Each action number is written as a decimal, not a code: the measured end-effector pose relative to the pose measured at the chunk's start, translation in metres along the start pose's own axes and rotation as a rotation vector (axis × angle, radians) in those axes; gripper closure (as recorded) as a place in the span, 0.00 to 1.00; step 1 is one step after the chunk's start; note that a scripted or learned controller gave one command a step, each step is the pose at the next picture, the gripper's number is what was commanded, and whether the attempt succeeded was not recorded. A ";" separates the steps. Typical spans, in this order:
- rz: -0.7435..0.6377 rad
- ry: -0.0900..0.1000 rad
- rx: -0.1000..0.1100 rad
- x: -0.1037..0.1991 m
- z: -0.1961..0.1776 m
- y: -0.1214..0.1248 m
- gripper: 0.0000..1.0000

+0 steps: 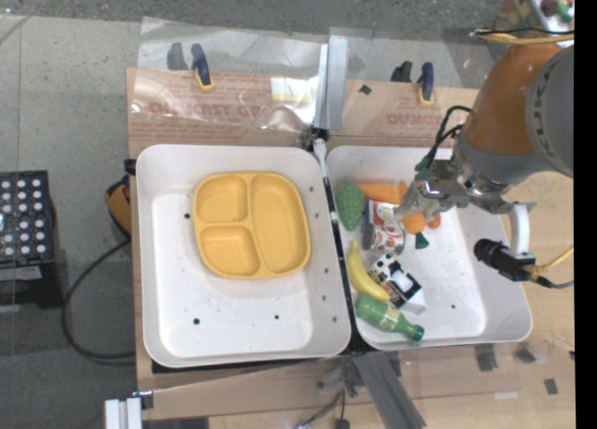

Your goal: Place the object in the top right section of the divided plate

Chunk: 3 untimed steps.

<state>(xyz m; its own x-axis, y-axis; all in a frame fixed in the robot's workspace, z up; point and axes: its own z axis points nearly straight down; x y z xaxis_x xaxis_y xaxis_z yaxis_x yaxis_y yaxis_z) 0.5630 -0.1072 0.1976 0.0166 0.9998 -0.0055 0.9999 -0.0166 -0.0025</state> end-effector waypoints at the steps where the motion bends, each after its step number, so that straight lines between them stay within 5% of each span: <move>1: -0.120 0.004 -0.002 0.049 -0.070 -0.027 1.00; 2: -0.540 0.004 -0.004 0.116 -0.064 0.020 1.00; 3: -0.822 0.002 -0.006 0.178 -0.070 0.037 1.00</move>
<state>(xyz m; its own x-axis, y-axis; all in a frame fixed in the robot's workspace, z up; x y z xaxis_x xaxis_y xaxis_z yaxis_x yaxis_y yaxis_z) 0.6028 0.0704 0.2663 -0.7208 0.6931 -0.0022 0.6931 0.7208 0.0003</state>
